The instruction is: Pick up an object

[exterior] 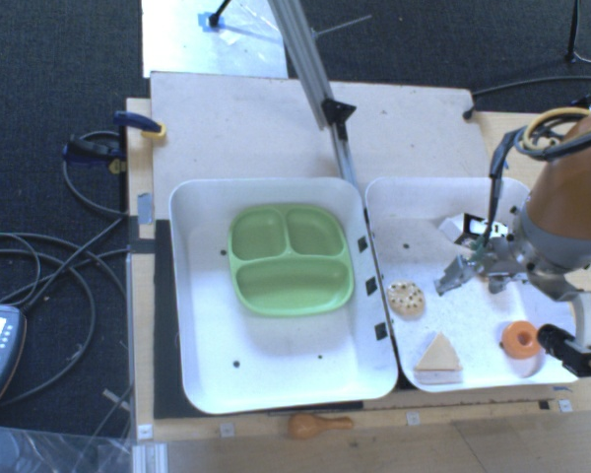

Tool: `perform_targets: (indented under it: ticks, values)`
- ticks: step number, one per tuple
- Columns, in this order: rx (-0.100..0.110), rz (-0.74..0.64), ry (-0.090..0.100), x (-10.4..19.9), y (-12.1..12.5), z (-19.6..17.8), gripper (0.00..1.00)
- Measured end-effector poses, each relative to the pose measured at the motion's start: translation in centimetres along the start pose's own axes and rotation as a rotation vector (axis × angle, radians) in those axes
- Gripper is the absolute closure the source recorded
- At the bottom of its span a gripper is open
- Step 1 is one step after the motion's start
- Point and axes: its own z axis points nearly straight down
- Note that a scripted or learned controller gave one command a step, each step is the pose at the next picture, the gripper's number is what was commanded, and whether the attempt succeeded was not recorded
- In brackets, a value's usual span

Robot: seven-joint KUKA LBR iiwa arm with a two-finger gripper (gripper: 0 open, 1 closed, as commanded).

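Seen from above at a slant: two shallow white bins side by side on a pale counter (236,126). In the left bin (202,363), a green divided plate (290,260) lying flat near the middle, with three compartments, two small ones at the far side and one long one at the near side. In the right bin (414,205), a round speckled cookie (407,300) close to the dividing wall, a wedge-shaped sandwich piece (439,353) nearer the front edge, and an orange round object (520,340) toward the front right corner, all well apart from one another.

Reaching in from the right, the grey arm (571,205) with its orange band, bent down over the right bin. At its tip, the hand (455,277), low over the bin floor, just to the right of the cookie and not touching it. Nothing visible between its tips; whether spread or clenched, cannot tell at this size.

Outside the bins: a slanted metal pole (300,42) crossing the far side of the counter, a blue-handled clamp (138,123) at the counter's left corner, dark cables (39,264) on the floor to the left, and a small tan object (315,425) on the counter's front edge.
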Motion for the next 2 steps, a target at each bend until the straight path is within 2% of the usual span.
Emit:
perform_targets:
  ticks: [1,2]
  values:
    - [-0.001,0.003,0.000,0.0,0.0,0.0,0.00]
    - [0.006,0.003,0.001,0.4,0.2,6.2,0.00]
